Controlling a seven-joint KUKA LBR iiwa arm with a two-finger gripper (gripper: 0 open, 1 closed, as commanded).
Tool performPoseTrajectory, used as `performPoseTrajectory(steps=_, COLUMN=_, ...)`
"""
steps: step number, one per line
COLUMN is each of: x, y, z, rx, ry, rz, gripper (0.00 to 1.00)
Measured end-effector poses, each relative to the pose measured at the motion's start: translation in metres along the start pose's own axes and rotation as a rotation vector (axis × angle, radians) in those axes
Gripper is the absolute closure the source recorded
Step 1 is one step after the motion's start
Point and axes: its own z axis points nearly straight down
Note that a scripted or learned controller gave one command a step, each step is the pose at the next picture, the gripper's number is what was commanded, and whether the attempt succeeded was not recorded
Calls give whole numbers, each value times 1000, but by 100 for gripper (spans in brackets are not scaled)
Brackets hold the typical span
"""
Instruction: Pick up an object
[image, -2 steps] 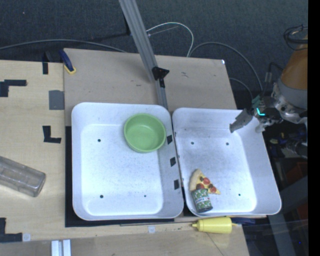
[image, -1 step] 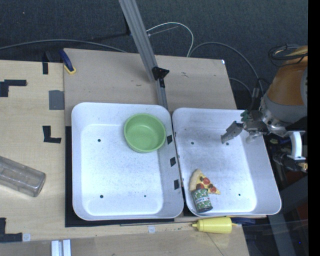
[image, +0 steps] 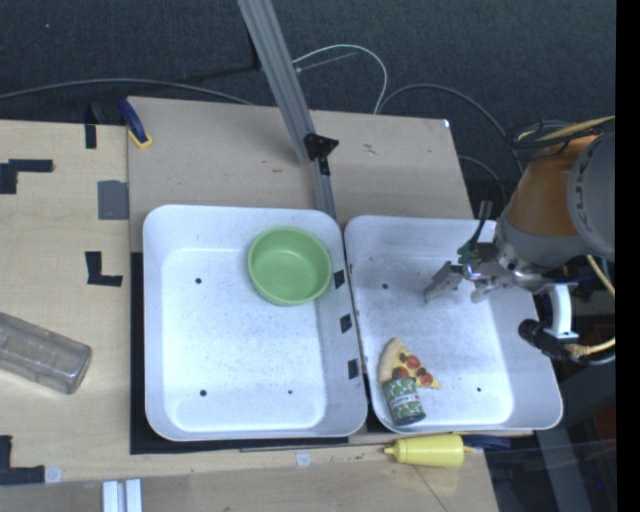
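My gripper (image: 458, 289) hangs over the upper right part of the right bin (image: 520, 400), open, with nothing between its fingers. A pizza-slice toy (image: 404, 359) and a small green can (image: 405, 400) lie together near the front left of that bin, well below and left of the gripper. A green bowl (image: 290, 265) sits upright at the back right of the left bin (image: 200, 400).
A yellow mustard bottle (image: 432, 450) lies on the bench just in front of the right bin. A clear plastic container (image: 40, 352) lies at far left. A grey pole (image: 290, 90) slants up from between the bins. Cables run behind the bench.
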Motion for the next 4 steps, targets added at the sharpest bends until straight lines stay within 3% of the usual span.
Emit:
performPoseTrajectory(steps=1, x=0, y=1, z=44, rx=-8, ry=-3, rz=0, gripper=0)
performPoseTrajectory(steps=2, x=1, y=1, z=33, rx=-8, ry=-1, rz=-1, gripper=100)
performPoseTrajectory(steps=4, x=8, y=5, z=-73, rx=-13, ry=-2, rz=0, gripper=100)
